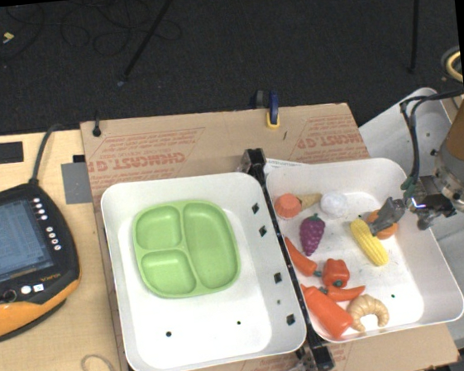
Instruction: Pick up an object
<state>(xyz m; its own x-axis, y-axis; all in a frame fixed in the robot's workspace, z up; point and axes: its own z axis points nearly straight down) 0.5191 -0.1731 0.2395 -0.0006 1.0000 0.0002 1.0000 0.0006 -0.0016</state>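
My jaws [388, 214] hang low in the right bin [430, 283], by its right wall; whether they are parted or closed I cannot tell. Something orange [383, 222] sits right at them. Just left of the jaws lies the toy corn cob [370, 241], my likeliest pick: light, stiff plastic, probably slick, best pinched across its middle. Farther left of the corn sit purple grapes [311, 231]
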